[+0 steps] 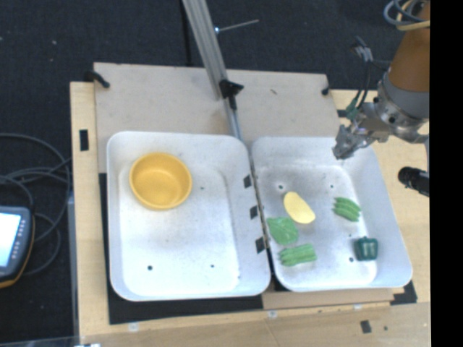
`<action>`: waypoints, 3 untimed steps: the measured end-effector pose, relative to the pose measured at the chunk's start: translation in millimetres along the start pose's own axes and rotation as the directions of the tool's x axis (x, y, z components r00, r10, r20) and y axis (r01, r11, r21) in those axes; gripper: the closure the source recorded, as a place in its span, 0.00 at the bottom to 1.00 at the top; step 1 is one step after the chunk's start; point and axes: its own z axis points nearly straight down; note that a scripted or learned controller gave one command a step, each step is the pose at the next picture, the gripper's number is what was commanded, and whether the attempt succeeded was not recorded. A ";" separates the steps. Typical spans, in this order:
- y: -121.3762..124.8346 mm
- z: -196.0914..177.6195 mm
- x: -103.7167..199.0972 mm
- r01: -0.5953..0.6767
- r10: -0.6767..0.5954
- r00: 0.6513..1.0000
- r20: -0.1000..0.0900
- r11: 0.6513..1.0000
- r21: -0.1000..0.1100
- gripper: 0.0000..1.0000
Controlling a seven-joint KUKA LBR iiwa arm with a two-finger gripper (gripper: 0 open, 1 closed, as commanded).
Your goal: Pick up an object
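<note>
hanging over the right bin's far corner, nothing chosen yet.
my gripper (344,150) sits at one o'clock of the right bin (387,194); whether it is open i cannot tell. the yellow piece (298,208) lies mid-bin, at seven o'clock from me, free of the green pieces for an easy grasp.

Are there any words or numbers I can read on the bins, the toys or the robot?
No words or numbers can be read anywhere.
The yellow bowl, the green toys and both bins look plain.
The device at the left edge has a lit screen, but it is too small and blurred to read.
The arm bears no readable label.
</note>
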 end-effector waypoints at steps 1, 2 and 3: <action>0.1 0.8 -0.7 0.000 0.000 1.000 0.000 1.000 0.006 1.00; -9.9 -1.7 47.1 0.003 -0.003 1.000 -0.001 1.000 0.005 1.00; -22.9 -2.4 98.0 0.003 -0.003 1.000 -0.001 1.000 0.005 1.00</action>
